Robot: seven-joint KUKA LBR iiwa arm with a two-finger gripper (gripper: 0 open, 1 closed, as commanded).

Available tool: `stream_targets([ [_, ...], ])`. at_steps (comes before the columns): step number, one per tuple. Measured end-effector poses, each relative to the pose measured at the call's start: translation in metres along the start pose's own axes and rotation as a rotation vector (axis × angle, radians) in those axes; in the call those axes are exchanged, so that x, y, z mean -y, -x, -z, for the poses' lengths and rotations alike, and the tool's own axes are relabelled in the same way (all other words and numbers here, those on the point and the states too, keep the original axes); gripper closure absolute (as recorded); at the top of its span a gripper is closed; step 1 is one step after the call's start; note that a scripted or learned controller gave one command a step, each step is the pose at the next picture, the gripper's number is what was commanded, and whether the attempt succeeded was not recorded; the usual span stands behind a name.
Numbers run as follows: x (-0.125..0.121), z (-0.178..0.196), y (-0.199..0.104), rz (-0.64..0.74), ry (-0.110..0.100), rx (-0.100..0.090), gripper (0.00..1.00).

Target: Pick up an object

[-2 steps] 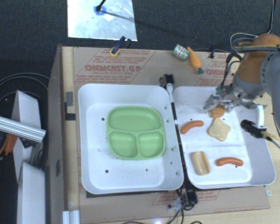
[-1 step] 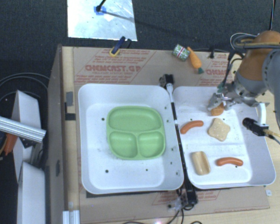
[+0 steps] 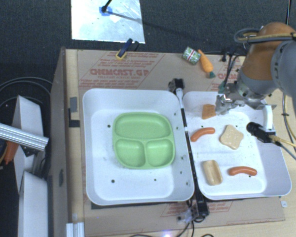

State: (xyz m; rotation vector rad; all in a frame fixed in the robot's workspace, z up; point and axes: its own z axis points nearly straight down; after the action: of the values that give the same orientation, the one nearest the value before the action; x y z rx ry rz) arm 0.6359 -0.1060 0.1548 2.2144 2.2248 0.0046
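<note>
The right bin [image 3: 278, 169] holds several toy foods: an orange chunk [image 3: 208, 111] at the back left, a sausage [image 3: 203, 133], a pale bread slice [image 3: 231, 137], a hot-dog bun [image 3: 212, 172] and a second sausage [image 3: 242, 171] near the front. My gripper [image 3: 224, 104] hangs low over the back of this bin, just right of the orange chunk. From this view I see nothing between its fingers.
A green divided plate [image 3: 143, 138] lies in the left bin [image 3: 101, 181]. Behind the bins on the cardboard lie a toy carrot [image 3: 205, 62], a small green can [image 3: 191, 55] and a yellow-blue clip [image 3: 125, 49]. Black cables hang by the arm at the right.
</note>
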Motion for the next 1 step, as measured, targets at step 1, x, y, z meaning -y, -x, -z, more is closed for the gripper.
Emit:
stream_targets([
  [1,0.0004,-0.0005,0.0005,-0.001,-0.001,0.0,0.0],
])
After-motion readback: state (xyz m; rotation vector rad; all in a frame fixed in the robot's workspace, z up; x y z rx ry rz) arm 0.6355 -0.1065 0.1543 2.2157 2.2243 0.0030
